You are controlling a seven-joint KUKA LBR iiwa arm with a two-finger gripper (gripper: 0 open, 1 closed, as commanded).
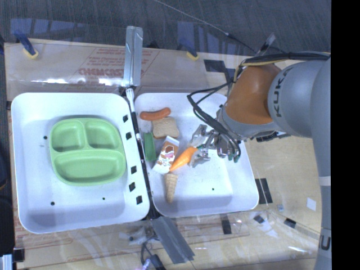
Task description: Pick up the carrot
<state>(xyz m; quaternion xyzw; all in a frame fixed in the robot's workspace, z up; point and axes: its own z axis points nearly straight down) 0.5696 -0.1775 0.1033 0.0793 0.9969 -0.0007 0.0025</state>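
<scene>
- The gripper [198, 148] hangs low over the right bin [243, 185], its metal fingers [198, 135] pointing toward the bin's middle. They look parted, with the carrot's thick end lying at or between the tips; I cannot tell whether they actually press on it, so I would not call it held.
- The carrot [183, 158] runs from the fingertips down and to the left, its long axis slanted, the narrow end pointing away from the fingers and toward the small carton.
- It is bright orange, smooth, short and tapered, lying flat on the bin floor.
- Just beyond the carrot's far end stands the small carton [166, 156], touching or nearly touching it; a green stick [149, 146] lies past that, along the bin wall.
- Below the carrot lies an ice-cream cone [170, 187]; above it, a bread slice [166, 128] and a sausage [154, 115].
- Judgement: closing across the thick end is the grasp on offer; the crowding carton could be nudged.
- Farther left, the other bin [28, 151] holds a green divided plate [88, 151].
</scene>
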